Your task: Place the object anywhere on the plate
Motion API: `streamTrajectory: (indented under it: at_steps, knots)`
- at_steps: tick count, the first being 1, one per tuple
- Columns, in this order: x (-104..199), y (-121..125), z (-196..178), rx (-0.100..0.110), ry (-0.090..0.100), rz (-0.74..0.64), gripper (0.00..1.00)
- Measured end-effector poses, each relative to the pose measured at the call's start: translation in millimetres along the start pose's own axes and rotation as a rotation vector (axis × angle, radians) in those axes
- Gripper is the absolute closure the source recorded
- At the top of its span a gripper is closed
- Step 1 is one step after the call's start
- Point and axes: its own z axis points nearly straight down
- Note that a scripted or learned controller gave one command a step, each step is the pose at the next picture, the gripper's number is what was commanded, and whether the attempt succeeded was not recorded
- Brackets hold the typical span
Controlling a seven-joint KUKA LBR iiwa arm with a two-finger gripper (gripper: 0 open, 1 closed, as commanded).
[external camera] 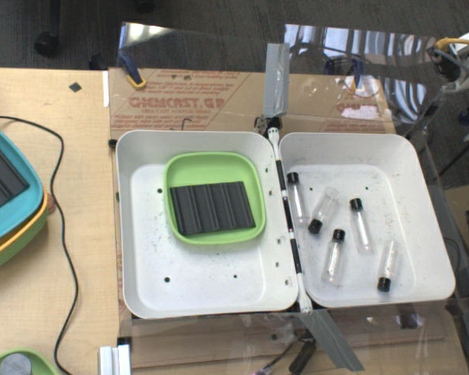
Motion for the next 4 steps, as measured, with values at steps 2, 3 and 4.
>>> streamTrajectory:
  at_steps: [2, 3, 4]
  knots:
    - [3.7, 0.9, -10.2, 0.000, 0.001, 0.001, 0.00]
    - [1.6, 1.1, -94.7, -0.001, 0.003, -0.003, 0.00]
    - [3.0, 0.8, -41.2, -0.001, 0.001, 0.002, 0.00]
